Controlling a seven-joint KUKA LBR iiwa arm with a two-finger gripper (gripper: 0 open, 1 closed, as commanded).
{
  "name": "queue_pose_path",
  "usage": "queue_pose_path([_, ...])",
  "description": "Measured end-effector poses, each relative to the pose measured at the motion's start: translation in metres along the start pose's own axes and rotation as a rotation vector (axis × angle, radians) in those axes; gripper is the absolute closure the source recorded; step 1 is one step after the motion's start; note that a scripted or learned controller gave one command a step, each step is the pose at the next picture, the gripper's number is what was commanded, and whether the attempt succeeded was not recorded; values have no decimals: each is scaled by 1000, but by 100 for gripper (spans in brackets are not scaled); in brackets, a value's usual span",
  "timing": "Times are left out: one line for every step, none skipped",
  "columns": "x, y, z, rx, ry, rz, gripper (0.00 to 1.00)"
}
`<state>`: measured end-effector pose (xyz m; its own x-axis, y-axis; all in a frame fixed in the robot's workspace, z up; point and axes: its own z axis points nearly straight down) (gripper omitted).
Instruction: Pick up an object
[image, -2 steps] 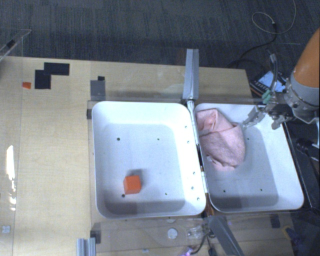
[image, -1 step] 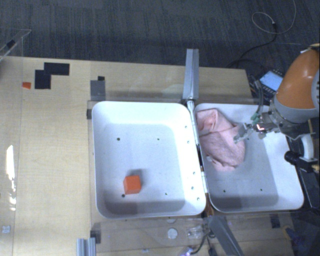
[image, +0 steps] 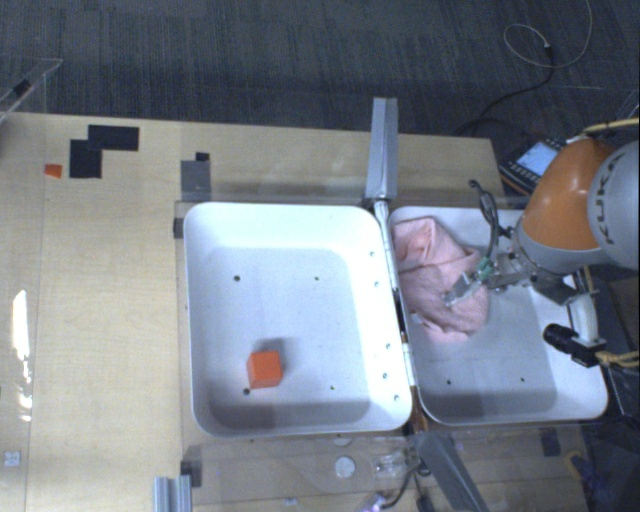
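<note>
wooden surface, two white bins; gripper sits low on the pink cloth in right bin, jaws' state unclear, best pinching a raised fold before lifting.

Arm cut off at right edge; end effector fingers too small to tell.

This is a robotics lab, and I work at its test bench. The pale wood top carries two white bins bolted side by side, split by a metal rail running toward twelve o'clock. Black marker blocks sit at ten o'clock. Beyond the bench lies dark grey office carpet, with a loose cable at one o'clock. A small lit screen glows at two o'clock beside my orange band.
</note>
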<state>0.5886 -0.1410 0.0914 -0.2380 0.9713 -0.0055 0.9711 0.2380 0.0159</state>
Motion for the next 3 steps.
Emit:
queue_pose_path([37, 2, 0, -1, -1, -50, 0])
queue_pose_path([-1, 83, 2, 18, 9, -114, 0])
queue_pose_path([-1, 87, -11, 5, 0, -119, 100])
